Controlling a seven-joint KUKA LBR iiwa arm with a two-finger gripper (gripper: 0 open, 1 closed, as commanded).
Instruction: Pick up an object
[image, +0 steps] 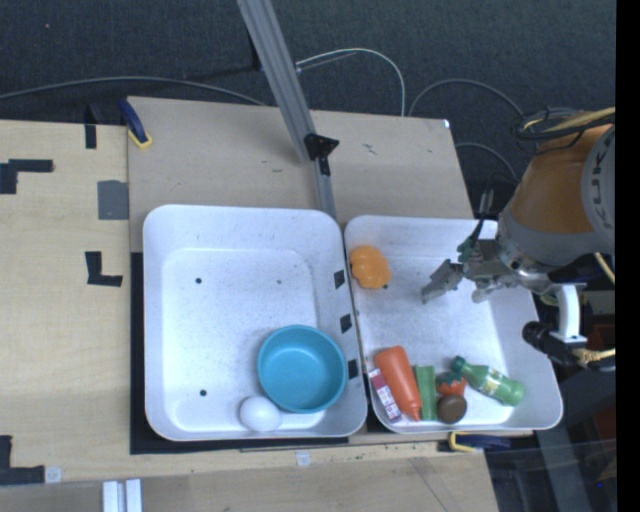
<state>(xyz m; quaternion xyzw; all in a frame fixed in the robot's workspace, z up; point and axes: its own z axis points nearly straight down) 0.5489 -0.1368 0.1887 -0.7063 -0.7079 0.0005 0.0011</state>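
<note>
Nearest you, along the front wall of the right bin (548, 400), a tight cluster lies packed together: an orange bottle with a red-and-white label (397, 383), a green stick-shaped item (426, 392), a small brown round object (452, 407) and a green bottle (490, 381). If you send the pincer there, it could wedge against a neighbour or the bin wall, and the round bottles could roll out of a pinch. The label's print is too small to read.

In the left bin (160, 300), a white ball (259, 412) touches a blue bowl (301, 367).

Farther back, the pincer (457, 283) hangs spread apart and holding nothing over bare bin floor. The orange fruit-like lump (369, 266) sits alone to its left, near the divider; it looks the easiest target, though its rounded shape may slip.

On the arm's orange band (560, 185), part of a letter pair, perhaps "UK", shows. The wooden surface (60, 300) carries no readable writing.
</note>
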